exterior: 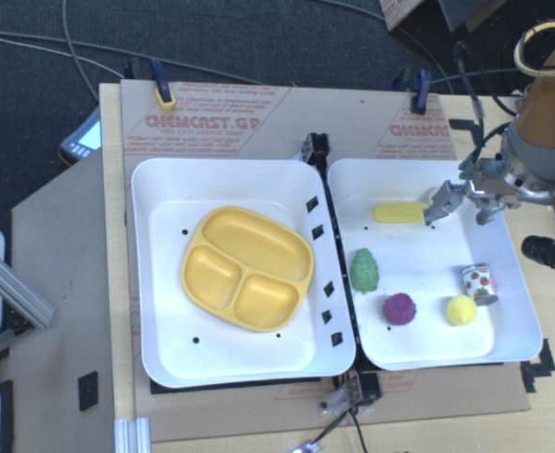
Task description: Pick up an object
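Arm's jaws [459,203], seemingly parted, hover just right of the yellow bar [398,213].

my bench sits in even, bright overhead light. the two white bins [259,366] glare a little, nearly washed out, and things in them cast only soft, short shadows. the dark floor [259,26] stays dim. my arm [546,111] looks slightly blurred; the rest is fairly sharp.

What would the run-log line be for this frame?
gripper: over right bin, beside yellow bar | held: nothing seen | right bin: green, purple, yellow ball, can | left bin: yellow tray
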Tool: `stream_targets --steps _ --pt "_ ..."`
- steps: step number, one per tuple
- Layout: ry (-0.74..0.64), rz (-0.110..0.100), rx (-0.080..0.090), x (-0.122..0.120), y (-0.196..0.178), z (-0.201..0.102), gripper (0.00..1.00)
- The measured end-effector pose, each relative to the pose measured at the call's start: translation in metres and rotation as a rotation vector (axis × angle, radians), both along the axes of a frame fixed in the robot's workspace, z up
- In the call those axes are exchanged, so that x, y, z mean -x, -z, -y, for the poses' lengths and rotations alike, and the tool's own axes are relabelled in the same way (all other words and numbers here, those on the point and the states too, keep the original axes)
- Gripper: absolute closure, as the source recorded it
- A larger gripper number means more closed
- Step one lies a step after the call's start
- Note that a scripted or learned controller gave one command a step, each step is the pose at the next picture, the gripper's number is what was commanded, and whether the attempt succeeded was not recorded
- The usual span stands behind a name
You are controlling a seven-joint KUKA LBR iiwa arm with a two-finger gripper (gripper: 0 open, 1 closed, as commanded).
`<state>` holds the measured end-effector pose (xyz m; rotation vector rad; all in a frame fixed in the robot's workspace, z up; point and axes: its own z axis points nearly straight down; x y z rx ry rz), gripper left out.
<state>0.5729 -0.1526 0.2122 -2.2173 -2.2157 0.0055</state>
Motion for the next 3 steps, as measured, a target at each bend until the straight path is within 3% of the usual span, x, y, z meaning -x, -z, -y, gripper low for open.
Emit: stream_targets --steps 2,3 --pt "-0.001 0.001 0.000 -0.003 0.091 -0.003 0.00" --pt "-0.001 0.008 0.002 -0.005 0.076 -0.003 1.00"
